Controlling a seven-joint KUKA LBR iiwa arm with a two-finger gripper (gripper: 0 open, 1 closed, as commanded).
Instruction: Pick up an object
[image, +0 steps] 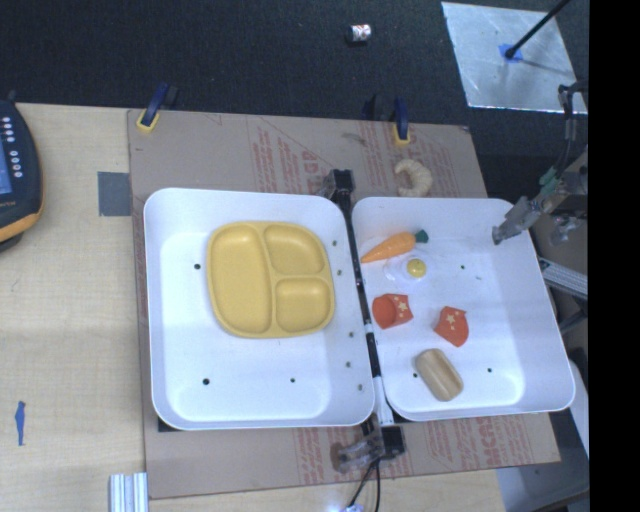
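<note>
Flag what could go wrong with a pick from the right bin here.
1. The carrot and the small yellow piece lie close, so a grasp could nudge both.
2. The carrot's tip lies near the right bin's left wall, which may block a finger.
3. The rounded bread roll might slip.

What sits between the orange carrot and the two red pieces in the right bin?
A small yellow ball lies between the orange toy carrot and the two red strawberry pieces, in the camera view.
</note>
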